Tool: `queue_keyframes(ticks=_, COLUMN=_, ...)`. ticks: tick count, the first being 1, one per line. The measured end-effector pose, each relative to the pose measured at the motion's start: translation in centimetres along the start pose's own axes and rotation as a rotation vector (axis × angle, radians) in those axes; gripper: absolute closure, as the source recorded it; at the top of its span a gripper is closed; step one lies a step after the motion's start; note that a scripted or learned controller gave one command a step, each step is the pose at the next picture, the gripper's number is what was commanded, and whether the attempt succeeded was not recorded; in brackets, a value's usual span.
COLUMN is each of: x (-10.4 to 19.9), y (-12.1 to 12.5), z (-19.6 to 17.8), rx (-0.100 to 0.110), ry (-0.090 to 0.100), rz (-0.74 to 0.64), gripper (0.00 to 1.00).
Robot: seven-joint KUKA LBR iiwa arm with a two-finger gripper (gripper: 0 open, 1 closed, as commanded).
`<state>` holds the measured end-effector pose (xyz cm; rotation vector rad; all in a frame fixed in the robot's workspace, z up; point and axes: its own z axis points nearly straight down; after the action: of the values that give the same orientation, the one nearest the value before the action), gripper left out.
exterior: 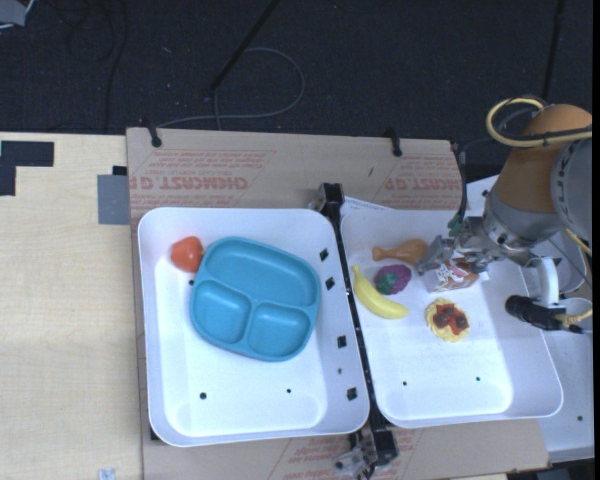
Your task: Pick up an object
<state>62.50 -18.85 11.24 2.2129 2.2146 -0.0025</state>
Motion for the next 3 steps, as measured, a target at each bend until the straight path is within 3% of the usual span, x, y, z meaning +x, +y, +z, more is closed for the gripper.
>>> queue_keyframes(ticks=1, x=0.8, y=0.4, z=-1.5, rx=-0.006, ry=0.018, rz=-0.003, gripper=1.00)
queue_keyframes(ticks=3, x=0.3, y=1.2, z=-9.1, rx=0.006, ry=0.009, rz=-0.001, gripper=1.00)
